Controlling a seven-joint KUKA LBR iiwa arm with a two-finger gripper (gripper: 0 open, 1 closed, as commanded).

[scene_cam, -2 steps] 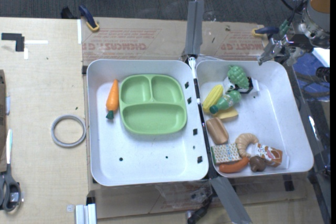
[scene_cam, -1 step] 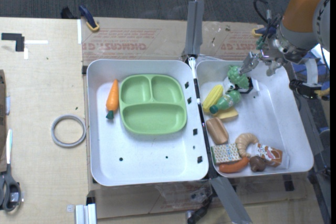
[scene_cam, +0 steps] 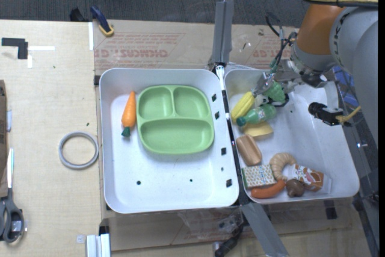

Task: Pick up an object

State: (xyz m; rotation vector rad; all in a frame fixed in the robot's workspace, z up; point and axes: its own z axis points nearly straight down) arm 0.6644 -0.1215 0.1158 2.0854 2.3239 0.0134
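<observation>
Green bottle [scene_cam: 260,114] is what your gripper [scene_cam: 269,82] seems to be going for; it sits low in the right bin [scene_cam: 337,165], right over the toy pile beside the banana [scene_cam: 243,105]. Can't tell from up here whether it's wide, narrow or holding anything. Risk as I see it: everything's packed tight against the divider, so you could nudge the banana or clip two things at once and drop both. Readable text: the cardboard [scene_cam: 150,48] behind the bins has upside-down print, looks like "OKMCAZ".

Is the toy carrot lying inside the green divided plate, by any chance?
No, the carrot lies on the bin floor beside the green plate.
</observation>
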